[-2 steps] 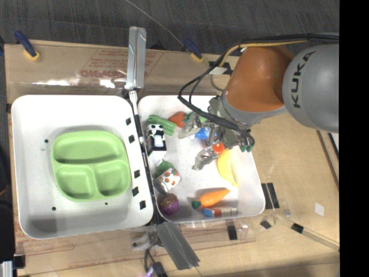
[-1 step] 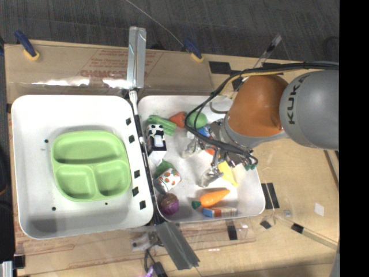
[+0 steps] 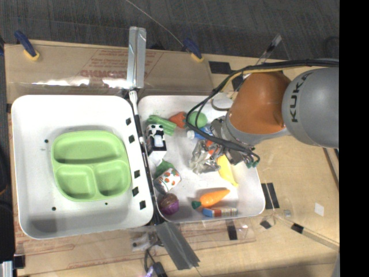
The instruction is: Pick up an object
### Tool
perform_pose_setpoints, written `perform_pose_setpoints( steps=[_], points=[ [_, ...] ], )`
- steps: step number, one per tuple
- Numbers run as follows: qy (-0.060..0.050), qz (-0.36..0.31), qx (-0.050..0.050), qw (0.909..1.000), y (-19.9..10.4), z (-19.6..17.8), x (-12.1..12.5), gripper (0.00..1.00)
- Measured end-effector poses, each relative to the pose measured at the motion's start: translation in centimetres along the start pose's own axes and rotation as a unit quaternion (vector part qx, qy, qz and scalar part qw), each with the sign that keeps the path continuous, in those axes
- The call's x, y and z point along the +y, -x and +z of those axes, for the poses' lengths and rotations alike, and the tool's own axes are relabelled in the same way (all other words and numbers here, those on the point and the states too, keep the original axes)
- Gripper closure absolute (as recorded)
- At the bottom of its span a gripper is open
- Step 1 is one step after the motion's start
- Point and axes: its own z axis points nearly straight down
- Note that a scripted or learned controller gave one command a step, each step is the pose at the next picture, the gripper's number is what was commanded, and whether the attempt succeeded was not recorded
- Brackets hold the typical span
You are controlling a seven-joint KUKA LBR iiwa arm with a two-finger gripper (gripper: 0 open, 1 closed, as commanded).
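The arm's orange wrist band hangs over the right bin, and the metal gripper reaches down into the bin's middle. A yellow banana-like piece lies just right of the gripper. A carrot and a red-and-blue marker lie near the front wall. A purple onion-like ball and a white spotted cup sit front left. Whether anything is between the fingers is hidden.
A green divided tray lies in the left bin. At the right bin's back sit a green toy, an orange piece and a black-and-white block. Cables run from the wrist across the bin.
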Motion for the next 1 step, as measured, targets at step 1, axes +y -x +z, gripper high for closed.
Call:
perform_pose_setpoints(
  steps=[1],
  points=[
    [-0.003,0.021,-0.004,0.9998,5.54,-13.62,4.11,1.00]
  ],
)
